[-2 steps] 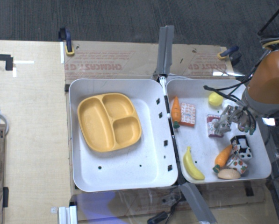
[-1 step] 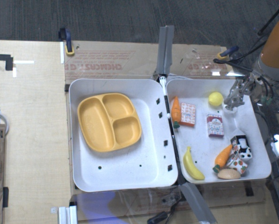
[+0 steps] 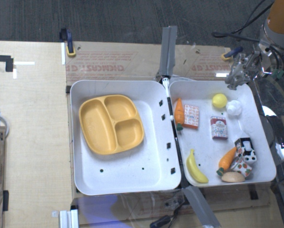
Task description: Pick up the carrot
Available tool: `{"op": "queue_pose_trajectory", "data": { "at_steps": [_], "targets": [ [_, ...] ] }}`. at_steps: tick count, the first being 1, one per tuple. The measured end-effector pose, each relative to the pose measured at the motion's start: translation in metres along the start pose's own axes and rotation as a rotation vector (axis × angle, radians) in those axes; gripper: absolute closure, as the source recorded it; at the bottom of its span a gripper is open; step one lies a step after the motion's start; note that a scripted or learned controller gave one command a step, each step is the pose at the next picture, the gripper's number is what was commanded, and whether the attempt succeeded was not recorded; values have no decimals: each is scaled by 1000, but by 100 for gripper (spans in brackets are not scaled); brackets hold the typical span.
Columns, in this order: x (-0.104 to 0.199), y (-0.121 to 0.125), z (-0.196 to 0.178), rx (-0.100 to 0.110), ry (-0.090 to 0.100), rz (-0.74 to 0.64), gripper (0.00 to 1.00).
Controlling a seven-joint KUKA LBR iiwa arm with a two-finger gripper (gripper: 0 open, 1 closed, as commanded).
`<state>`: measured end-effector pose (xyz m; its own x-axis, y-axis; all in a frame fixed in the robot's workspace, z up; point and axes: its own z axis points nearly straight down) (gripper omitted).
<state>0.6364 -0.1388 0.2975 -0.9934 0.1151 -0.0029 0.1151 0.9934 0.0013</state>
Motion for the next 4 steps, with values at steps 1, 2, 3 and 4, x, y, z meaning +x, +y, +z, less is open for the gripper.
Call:
{"op": "queue_pose_trajectory", "data": {
  "at_steps": [1, 2, 3, 4],
  "targets": [
    [13, 27, 146, -1, 3, -180, 100],
    [-17, 52, 107, 1, 0, 94, 100],
    [-17, 51, 107, 1, 0, 94, 0],
    [-17, 51, 107, 1, 0, 94, 0]
  ]
}}
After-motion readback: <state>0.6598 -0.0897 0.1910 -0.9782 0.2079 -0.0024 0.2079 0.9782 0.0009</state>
